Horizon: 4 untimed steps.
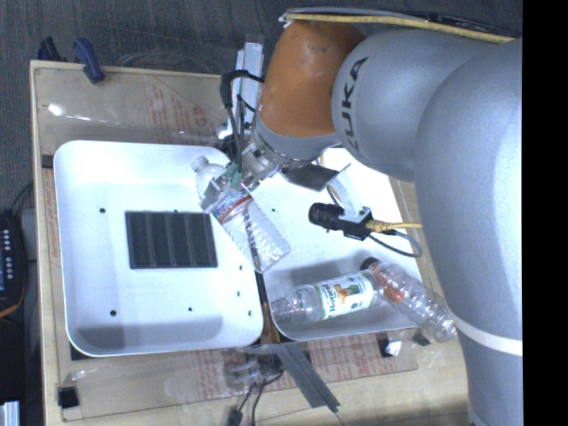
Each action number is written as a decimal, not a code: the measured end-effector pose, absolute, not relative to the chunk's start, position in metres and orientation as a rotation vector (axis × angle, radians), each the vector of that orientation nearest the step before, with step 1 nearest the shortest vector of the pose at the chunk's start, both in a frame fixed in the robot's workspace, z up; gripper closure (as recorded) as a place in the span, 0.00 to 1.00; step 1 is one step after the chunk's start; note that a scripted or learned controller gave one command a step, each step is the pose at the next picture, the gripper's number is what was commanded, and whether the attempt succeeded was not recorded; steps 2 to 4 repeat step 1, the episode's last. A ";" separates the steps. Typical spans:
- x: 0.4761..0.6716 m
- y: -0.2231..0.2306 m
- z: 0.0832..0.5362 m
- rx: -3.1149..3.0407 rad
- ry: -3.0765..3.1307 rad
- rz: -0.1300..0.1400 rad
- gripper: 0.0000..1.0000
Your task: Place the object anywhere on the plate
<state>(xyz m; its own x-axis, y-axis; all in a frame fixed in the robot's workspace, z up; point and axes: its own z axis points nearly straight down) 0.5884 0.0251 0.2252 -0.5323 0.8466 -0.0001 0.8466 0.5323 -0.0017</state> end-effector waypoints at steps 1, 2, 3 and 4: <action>0.588 0.025 0.225 -1.519 -2.749 0.002 0.00; 0.588 0.025 0.225 -1.519 -2.749 0.002 0.00; 0.588 0.025 0.225 -1.519 -2.749 0.002 0.00; 0.588 0.025 0.225 -1.519 -2.749 0.002 0.00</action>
